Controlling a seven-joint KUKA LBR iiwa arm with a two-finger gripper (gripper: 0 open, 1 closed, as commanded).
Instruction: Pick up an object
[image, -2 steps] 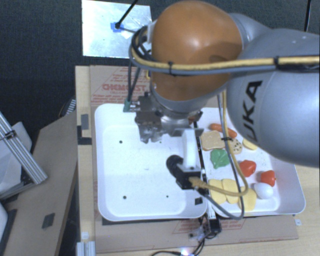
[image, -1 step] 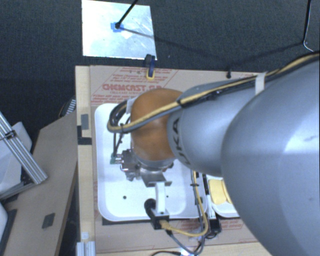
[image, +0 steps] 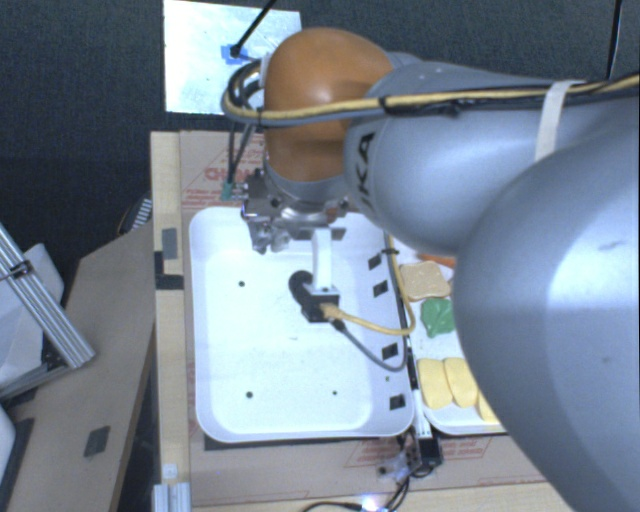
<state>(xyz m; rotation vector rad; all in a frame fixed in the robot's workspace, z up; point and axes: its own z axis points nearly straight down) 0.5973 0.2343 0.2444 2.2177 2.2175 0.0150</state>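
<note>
My gripper (image: 268, 236) hangs over the far part of the left white bin (image: 222, 340), under the arm's orange band. Nothing shows in its grasp. The things I can see lie in the right bin (image: 450, 424), mostly covered by the arm: a tan flat piece (image: 424, 281), a green lump (image: 437, 317) just nearer than it, and two yellow pieces (image: 447, 383) near the front. A sliver of something orange (image: 441, 261) peeks out beyond the tan piece.
The big grey arm covers the right side of the view and most of the right bin. A cardboard sheet (image: 200, 165) lies under the bins. A metal frame (image: 40, 310) stands off the bench at the left.
</note>
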